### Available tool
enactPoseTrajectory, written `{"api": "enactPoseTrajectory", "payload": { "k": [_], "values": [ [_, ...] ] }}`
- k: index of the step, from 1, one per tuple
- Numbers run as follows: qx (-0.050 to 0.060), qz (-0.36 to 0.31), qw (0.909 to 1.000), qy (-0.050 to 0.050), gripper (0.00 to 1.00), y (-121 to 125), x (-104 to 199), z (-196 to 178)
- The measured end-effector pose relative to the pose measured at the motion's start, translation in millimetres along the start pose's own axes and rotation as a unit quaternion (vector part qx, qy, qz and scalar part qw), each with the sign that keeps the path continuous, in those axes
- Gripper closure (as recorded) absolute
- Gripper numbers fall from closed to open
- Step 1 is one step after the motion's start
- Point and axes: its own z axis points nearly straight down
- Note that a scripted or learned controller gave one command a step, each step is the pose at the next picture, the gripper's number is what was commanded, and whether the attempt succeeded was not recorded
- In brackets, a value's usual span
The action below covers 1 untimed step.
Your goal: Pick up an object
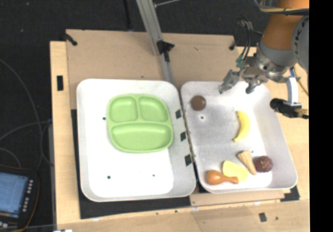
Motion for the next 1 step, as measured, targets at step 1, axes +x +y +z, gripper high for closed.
{"api": "enactPoseTrajectory", "payload": {
  "k": [1],
  "values": [
    [0.0, 0.0, 1.0, 0.0, 0.0, -0.1, -0.2, -0.1]
  ]
}}
